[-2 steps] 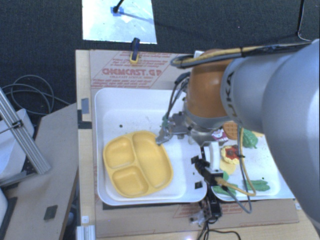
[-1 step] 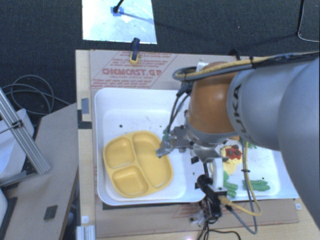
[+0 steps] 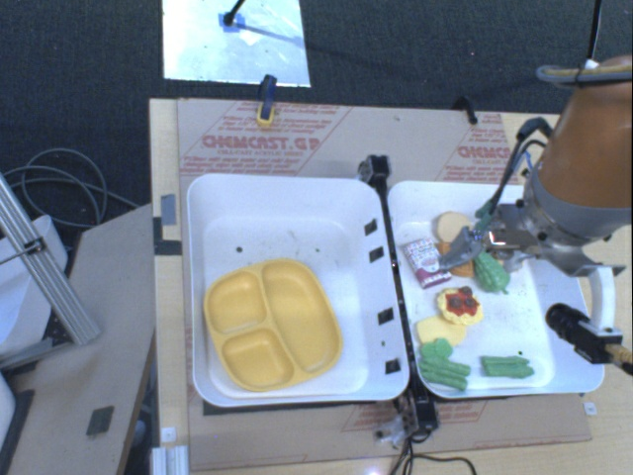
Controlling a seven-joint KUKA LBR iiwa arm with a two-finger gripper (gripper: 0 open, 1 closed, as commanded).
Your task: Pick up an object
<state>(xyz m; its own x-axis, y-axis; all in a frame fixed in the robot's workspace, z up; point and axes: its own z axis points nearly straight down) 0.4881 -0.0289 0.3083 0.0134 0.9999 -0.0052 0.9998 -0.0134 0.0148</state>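
Seemingly toy food [image 3: 461, 306] in right bin [image 3: 564, 369]

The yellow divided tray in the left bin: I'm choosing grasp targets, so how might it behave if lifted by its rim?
The yellow divided tray looks like moulded plastic, so probably stiff and light. It is wide and shallow, so a rim grasp may tilt it. Its glossy surface could slip.

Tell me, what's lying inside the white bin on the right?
The right bin holds toy food: a small purple packet, a red-topped yellow piece, green beans, and other green pieces. The arm covers its far corner.
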